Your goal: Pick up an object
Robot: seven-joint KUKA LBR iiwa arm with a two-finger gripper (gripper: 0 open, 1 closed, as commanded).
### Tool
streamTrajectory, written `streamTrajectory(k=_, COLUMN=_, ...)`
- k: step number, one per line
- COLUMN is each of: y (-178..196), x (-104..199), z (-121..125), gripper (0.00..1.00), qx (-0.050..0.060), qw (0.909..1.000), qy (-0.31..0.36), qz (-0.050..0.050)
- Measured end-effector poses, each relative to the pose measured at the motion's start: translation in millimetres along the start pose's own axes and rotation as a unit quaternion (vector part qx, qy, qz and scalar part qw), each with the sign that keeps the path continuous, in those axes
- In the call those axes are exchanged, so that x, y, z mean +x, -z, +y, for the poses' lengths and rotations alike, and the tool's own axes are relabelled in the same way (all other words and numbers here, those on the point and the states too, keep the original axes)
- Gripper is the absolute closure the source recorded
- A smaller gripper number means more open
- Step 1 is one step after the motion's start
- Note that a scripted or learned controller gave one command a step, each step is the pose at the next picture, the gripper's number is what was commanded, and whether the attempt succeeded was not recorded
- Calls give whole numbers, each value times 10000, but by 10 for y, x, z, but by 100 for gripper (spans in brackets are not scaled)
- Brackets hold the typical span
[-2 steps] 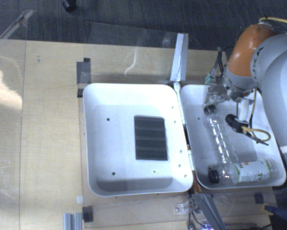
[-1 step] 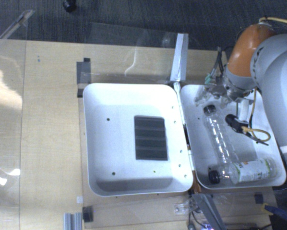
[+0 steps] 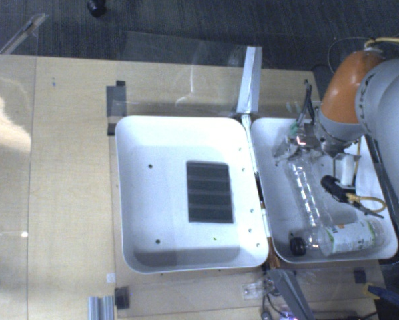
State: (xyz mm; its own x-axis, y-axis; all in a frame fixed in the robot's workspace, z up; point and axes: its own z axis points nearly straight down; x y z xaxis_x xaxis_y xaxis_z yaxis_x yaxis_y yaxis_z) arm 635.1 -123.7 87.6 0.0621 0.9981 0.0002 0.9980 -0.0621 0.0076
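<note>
Over the far end of the right bin (image 3: 279,212), the hand (image 3: 297,145) hangs at the end of the arm (image 3: 363,99), which reaches in from the right. We cannot tell whether it is open or closed, and we see nothing clearly held in it. Just on its near side, a clear piece (image 3: 305,192), long, see-through and hard for us to make out, runs down the middle of that bin toward a bottle (image 3: 346,239). The bottle lies on its side along the near wall, its black cap (image 3: 297,245) pointing left. The left bin (image 3: 129,179) holds one dark ribbed pad (image 3: 209,192), lying flat near its middle, well apart from the hand. Both bins sit side by side on the tabletop (image 3: 66,212). We judge the pick as not yet made, with the clear piece the closest candidate. Several things could spoil it from here. The clear piece looks smooth and slim, so a close that lands off its middle may squeeze it out sideways or merely nudge it. The bottle is round and would likely roll if touched on one flank, and its place against the wall leaves little room on that side. The pad lies so flat that a descent there might meet only the bin floor. A drop too deep could also press the hand into the bin itself.
</note>
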Motion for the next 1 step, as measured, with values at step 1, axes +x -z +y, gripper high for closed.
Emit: streamTrajectory(k=1, y=22, x=57, z=-610, gripper=0, qx=-25, qw=9999, qy=129, qz=7)
